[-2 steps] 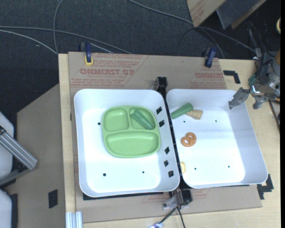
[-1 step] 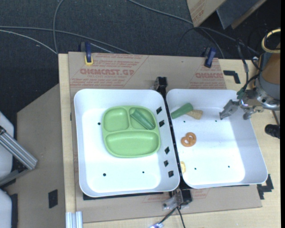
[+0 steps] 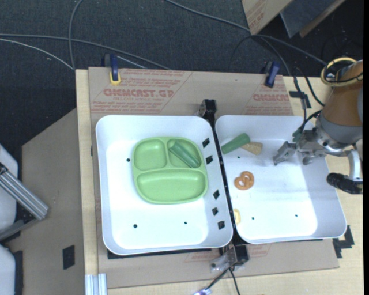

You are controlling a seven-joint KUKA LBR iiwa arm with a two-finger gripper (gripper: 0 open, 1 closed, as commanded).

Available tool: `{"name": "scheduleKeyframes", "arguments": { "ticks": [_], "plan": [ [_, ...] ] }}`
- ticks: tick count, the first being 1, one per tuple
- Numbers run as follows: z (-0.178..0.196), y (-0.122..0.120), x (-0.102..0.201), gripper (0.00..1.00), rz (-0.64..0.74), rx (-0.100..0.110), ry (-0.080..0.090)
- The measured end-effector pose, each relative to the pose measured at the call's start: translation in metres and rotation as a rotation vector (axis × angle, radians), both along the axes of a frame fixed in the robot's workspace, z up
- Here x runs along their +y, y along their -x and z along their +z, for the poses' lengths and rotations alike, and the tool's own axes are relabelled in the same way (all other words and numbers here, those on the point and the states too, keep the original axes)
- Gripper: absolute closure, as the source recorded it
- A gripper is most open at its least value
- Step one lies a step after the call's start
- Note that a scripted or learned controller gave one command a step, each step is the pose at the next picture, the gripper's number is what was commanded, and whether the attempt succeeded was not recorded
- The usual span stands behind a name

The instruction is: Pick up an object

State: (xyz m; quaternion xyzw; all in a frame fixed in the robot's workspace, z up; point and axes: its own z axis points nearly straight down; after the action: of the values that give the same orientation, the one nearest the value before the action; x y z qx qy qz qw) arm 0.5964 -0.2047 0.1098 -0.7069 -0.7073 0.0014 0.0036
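While left of jaws, pretzel [image 3: 244, 181] apart

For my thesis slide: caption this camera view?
Claw over right bin near pretzel; green tray in left bin.

Dark carpet floor [image 3: 40, 75] crossed by cables [image 3: 72, 34]; cardboard box [image 3: 262, 11] at one o'clock; brown counter [image 3: 144, 92] centred; metal rail [image 3: 20, 190] at nine o'clock.
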Motion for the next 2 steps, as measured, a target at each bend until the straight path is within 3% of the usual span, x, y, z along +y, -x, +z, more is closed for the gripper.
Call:
{"name": "scheduleKeyframes", "arguments": {
  "ticks": [1, 2],
  "plan": [
    [0.016, -0.002, -0.001, 1.00, 0.000, -0.009, 0.003],
    [0.078, -0.002, 0.006, 1.00, 0.001, -0.014, 0.005]
  ]
}}
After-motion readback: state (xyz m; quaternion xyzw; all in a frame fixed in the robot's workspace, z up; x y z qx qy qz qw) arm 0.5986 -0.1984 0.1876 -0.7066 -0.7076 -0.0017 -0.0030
